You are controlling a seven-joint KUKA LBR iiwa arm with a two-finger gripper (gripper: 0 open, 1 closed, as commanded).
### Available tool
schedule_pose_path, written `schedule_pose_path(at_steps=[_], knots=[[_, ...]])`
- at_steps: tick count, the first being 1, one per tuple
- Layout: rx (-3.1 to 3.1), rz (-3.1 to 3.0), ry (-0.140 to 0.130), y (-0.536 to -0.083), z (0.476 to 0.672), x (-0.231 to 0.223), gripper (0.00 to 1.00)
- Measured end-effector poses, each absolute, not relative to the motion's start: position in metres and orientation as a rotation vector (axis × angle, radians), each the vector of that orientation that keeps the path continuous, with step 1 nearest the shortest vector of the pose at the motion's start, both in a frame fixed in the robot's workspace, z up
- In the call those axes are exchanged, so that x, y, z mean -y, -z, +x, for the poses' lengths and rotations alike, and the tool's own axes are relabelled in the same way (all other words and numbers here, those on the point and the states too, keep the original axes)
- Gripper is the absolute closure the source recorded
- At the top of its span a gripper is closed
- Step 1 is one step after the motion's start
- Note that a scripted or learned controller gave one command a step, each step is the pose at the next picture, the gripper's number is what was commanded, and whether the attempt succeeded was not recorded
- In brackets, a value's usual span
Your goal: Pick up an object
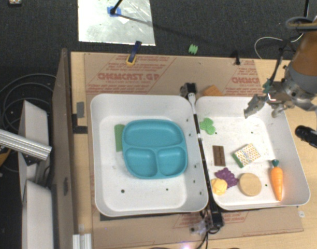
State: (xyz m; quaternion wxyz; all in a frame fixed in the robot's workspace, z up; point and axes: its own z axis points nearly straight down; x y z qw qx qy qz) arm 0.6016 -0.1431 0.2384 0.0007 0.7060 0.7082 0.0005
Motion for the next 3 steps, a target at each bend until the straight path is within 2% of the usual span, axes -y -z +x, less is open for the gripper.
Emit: schedule_pose_path(at_steps=[1, 2, 3], knots=[[-2.229, 2.226, 0.006, -0.164, 0.547, 0.111, 0.0], [-2.227, 2.217, -0.001, -0.081, 0.571, 0.096, 0.0], [-2.224, 2.216, -0.004, -0.095, 0.571, 0.097, 1.0]])
